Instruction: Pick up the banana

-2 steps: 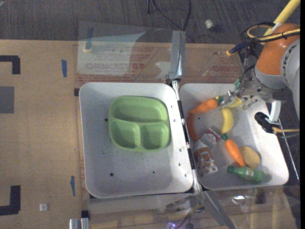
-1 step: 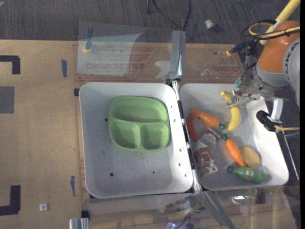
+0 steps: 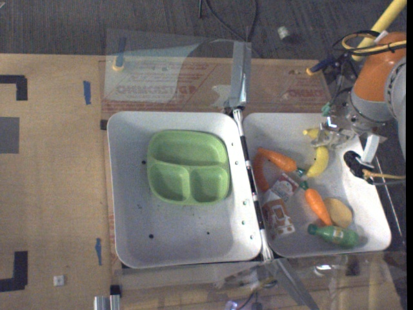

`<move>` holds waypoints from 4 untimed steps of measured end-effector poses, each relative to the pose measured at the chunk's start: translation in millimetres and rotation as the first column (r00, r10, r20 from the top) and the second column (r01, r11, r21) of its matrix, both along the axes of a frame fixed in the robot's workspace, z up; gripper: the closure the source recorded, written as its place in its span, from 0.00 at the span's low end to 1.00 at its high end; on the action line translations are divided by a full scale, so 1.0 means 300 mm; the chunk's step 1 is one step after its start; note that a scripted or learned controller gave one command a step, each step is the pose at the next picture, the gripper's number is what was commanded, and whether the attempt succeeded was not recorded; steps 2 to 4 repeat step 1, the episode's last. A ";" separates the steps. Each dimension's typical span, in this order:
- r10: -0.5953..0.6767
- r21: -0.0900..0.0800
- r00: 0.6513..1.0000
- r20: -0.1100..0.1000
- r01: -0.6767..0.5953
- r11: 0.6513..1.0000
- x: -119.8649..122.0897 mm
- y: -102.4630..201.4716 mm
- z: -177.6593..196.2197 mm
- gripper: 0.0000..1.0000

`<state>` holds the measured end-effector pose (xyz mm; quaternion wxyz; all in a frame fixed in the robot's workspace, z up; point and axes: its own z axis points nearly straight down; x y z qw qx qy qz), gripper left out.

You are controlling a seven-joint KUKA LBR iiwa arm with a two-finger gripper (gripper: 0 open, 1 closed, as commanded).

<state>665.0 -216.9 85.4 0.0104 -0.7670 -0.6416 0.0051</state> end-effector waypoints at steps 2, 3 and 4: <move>0.002 -0.011 1.000 0.023 -0.001 1.000 0.009 0.148 0.344 1.00; 0.002 -0.011 1.000 0.023 -0.001 1.000 0.009 0.148 0.344 1.00; 0.002 -0.011 1.000 0.023 -0.001 1.000 0.009 0.148 0.344 1.00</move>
